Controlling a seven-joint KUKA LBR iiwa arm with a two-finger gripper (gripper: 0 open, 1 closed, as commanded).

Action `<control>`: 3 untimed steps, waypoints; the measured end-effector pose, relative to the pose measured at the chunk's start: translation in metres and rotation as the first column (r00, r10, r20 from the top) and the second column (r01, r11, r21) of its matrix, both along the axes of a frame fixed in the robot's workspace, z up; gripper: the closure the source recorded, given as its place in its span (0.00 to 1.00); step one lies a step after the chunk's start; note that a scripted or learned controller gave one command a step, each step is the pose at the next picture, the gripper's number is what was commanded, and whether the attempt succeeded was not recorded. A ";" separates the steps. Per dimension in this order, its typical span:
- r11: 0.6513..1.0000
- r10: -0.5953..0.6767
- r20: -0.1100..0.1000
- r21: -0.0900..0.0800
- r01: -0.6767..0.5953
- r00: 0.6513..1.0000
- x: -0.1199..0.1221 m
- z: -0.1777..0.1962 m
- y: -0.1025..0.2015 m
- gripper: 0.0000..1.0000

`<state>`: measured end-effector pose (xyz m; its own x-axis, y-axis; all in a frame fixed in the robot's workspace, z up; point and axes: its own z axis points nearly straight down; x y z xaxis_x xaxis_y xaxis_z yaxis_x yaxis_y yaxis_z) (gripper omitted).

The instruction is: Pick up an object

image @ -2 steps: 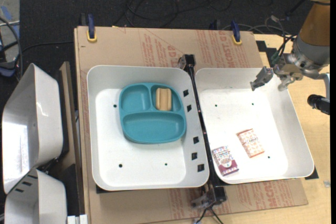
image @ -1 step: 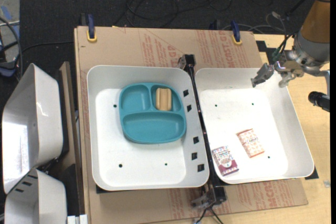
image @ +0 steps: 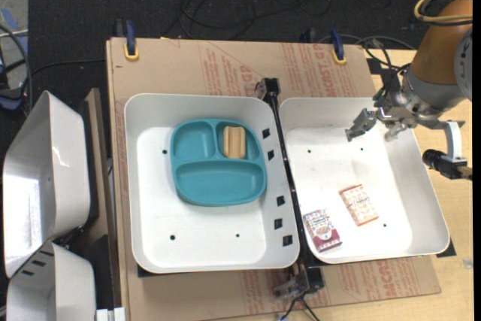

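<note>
Lying flat in the right bin, toward its near side, are two small packets. One is a pale packet with orange-red print, set at a slight tilt; the other is a packet with purple and white print, just to its left and nearer the bin's front rim. The two are close together but apart, and nothing touches either of them.

Above the far part of the same bin hangs the pincer. Its two fingers stand spread, one reaching left and one lower to the right, with nothing between them, so it is open and carries nothing. It sits well apart from both packets, toward the bin's back right corner. Behind it the grey wrist leads up to the orange band of the arm, which comes in from the right edge.

The left bin holds a teal divided plate with three compartments. In its upper right compartment lies a tan block, standing lengthwise. The plate sits in the bin's upper middle.

The two bins meet side by side at a black strip of clips down the middle. Both rest on a brown cardboard sheet with red lettering, clamped at the back edge to the desk by blue and yellow clamps. At the far left stand two more white tubs, off the cardboard. Dark floor with cables lies beyond the desk at the top.
</note>
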<state>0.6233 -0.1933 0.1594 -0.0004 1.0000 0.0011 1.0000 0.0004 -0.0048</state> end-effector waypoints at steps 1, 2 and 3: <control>1.000 -0.002 0.001 -0.001 0.002 1.000 0.001 -0.044 -0.004 0.00; 1.000 -0.001 0.003 -0.001 0.001 1.000 0.001 -0.068 -0.003 0.00; 1.000 0.000 0.008 -0.003 0.000 1.000 0.002 -0.056 -0.003 1.00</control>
